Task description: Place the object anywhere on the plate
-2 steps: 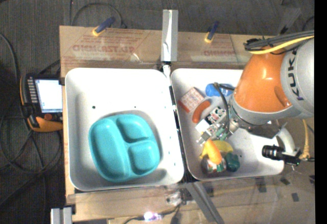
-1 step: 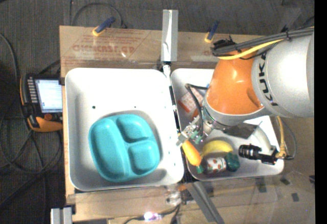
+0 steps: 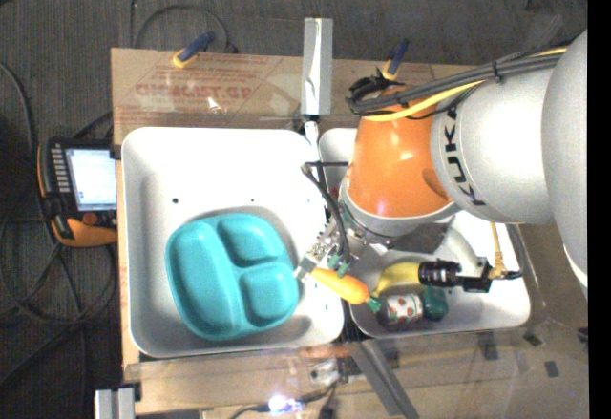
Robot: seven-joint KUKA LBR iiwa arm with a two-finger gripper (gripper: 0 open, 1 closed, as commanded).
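Camera view. The left bin [image 3: 143, 159] holds a teal plate [image 3: 205, 264] with three compartments, lying toward the bin's front and close to its right wall. All three compartments show bare teal, with nothing on them.

The arm [image 3: 496, 150] comes in from the right, its orange band over the back part of the right bin [image 3: 511, 307]. The gripper [image 3: 321, 260] hangs at the wall between the two bins, just beside the plate's right rim.

The orange-yellow object [image 3: 342, 285] is long and carrot-like and lies at a slant. Its upper-left end is at the gripper tip and its lower-right end is over the right bin's left edge. The wrist blocks the contact, so I cannot tell whether the gripper is clamped on it or only touching it, or how wide the gripper stands. I also cannot tell if the object is lifted or resting on the bin wall.

In the right bin, a yellow item [image 3: 401, 272], a strawberry-print jar [image 3: 401, 309] and a green item [image 3: 434, 305] are clumped at the front left, near the object but apart from the plate.

Progress, as a judgement: the placement is not done, because the object sits just short of the plate and not on it. If it is gripped, the pick and most of the carry are finished. What is left is a short shift left over the nearest compartment, then lower and release. If it is not gripped, the grasp needs redoing first. Releasing too early risks dropping the object into the gap between the plate rim and the bin wall.
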